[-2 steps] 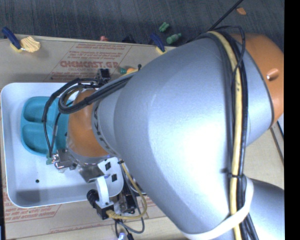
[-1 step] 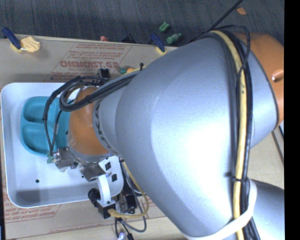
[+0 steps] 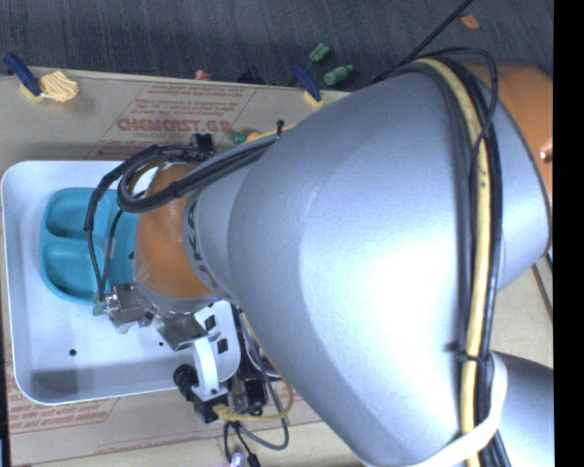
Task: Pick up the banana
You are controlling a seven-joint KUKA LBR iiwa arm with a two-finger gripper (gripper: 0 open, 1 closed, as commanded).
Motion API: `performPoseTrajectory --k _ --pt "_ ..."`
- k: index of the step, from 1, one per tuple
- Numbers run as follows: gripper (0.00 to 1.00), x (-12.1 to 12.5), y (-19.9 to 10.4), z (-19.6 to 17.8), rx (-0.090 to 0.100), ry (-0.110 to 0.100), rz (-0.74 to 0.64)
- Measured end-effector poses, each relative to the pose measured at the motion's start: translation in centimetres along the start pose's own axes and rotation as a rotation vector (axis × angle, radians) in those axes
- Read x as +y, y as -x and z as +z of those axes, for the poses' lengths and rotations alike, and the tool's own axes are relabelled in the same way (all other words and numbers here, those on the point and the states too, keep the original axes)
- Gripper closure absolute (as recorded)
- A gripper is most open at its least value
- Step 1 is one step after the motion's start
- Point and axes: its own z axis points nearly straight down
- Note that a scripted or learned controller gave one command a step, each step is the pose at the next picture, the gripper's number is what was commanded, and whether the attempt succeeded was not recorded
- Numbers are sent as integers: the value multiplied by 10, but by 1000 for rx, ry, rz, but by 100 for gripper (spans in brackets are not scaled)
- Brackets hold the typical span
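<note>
Pincer [image 3: 127, 311] metalwork pokes out from under the wrist's orange band [image 3: 170, 251], low over the left white bin [image 3: 19, 261], but whether it is released, clenched or grasping anything I cannot tell, since the grey arm [image 3: 370, 261] covers it from above. Just to its left, a turquoise two-lobed thing [image 3: 70, 241] lies in the upper part of that bin, partly under the wrist cables. Where the banana lies I cannot tell either; the arm's bulk covers much of the left bin and all of the right one, so my guess is that it sits somewhere beneath the wrist. The bin rests on a brown printed sheet [image 3: 175, 115] laid over the tabletop, pinned at its far edge by blue clamps [image 3: 307, 81]. As for handling, a banana should be light and easy to lift, firm enough along its length to keep its curve, yet soft under the skin, so a hard squeeze would likely bruise or split it. The peel is smooth and rounded and may roll or slide out of a shallow grip. The best hold is probably across the thick middle, closing on the narrow width at right angles to the long axis, well away from the tapering stem and tip, with only modest force.
</note>
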Motion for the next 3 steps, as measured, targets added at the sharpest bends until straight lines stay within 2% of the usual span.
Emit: performPoseTrajectory --k 3 --pt "100 -1 -2 -29 1 -10 -12"
